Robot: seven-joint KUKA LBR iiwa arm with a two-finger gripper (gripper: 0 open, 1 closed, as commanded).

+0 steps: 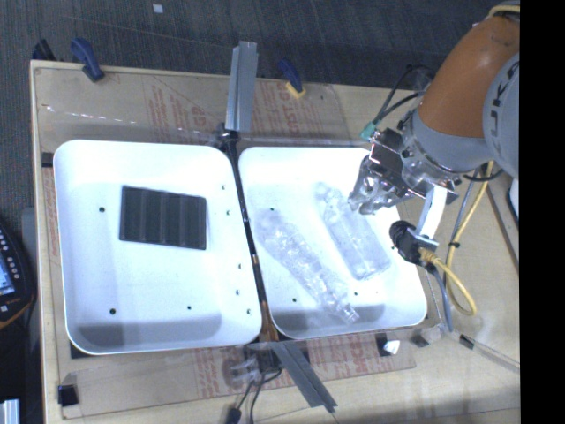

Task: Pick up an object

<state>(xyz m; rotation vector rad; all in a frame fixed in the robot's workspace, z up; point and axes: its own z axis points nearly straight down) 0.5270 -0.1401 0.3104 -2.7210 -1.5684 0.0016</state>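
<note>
Two clear plastic bottles lie in the right bin [406, 312]. One bottle [351, 231] lies slanted near the bin's right side, its top toward the upper left. The other bottle [305, 261] lies to its left, running from the bin's middle down to the front. A dark ribbed rectangular pad [164, 217] lies flat in the left bin [79, 307]. My gripper [372, 196] hangs over the right bin's upper right part, just above and to the right of the first bottle's upper end. Nothing is visibly held between its fingers.
A metal bar [239, 87] stands at the back between the two bins. Blue clamps [86, 58] grip the bench's back edge. Yellow and black cables [446, 263] hang by the arm at the right bin's right rim.
</note>
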